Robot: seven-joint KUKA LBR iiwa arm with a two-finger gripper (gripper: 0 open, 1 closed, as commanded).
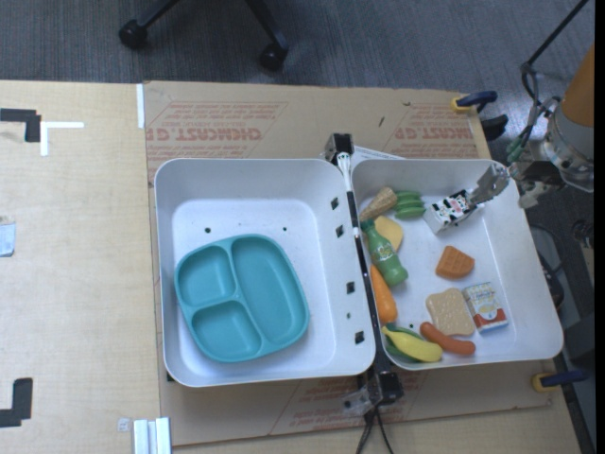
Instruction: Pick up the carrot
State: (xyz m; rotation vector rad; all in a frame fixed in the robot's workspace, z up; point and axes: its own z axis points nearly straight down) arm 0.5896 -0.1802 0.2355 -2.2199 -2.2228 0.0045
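Gripper (pixel 491 185), its opening impossible to tell, hangs well apart from the carrot (pixel 383 295) by the bin's left wall.

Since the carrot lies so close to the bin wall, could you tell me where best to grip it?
Grip the carrot across its middle, coming from above. It lies lengthwise along the right bin's left wall, with the green bottle overlapping its upper end, so the lower half is probably freer.

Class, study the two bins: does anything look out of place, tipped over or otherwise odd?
Nothing looks spilled or broken. The carrot lies wedged against the right bin's left wall, beside the green bottle lying on its side. The teal plate sits flat in the left bin.
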